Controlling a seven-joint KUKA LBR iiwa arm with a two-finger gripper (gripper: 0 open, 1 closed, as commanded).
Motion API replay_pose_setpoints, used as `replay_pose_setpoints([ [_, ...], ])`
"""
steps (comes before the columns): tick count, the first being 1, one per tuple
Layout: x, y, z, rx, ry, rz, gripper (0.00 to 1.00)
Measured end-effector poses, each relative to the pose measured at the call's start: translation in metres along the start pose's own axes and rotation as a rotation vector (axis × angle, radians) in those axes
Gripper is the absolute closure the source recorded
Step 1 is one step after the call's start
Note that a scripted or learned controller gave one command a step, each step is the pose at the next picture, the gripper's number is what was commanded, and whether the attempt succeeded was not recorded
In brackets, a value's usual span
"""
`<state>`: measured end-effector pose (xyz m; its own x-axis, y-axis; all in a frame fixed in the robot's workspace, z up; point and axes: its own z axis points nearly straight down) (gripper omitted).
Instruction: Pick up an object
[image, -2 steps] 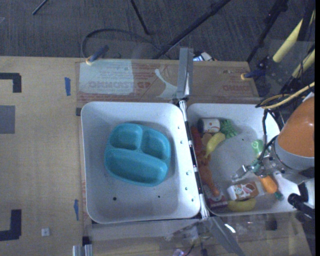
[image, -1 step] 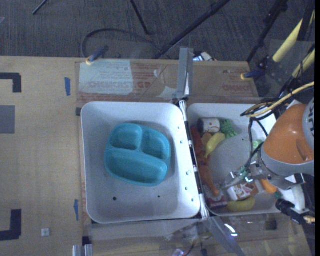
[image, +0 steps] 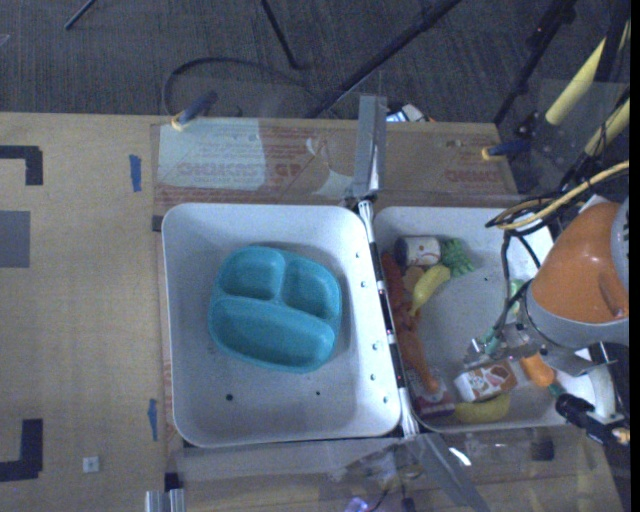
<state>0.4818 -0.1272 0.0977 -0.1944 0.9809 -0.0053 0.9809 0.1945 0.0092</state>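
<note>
Hanging low over the right bin, the gripper sat just above a small carton, though I could not tell how it was set. The carton lay against the bin's near wall, a banana touching it below and a carrot just beside it. Crowded like that, a grab could easily have caught the neighbour, or nudged the carton against the wall and slipped off. The blue plate sat alone in the left bin.
</note>
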Motion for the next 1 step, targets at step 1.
replay_pose_setpoints([
  [1, -0.0234, 0.0286, -0.0747, 0.010, 0.004, 0.223, 1.00],
])
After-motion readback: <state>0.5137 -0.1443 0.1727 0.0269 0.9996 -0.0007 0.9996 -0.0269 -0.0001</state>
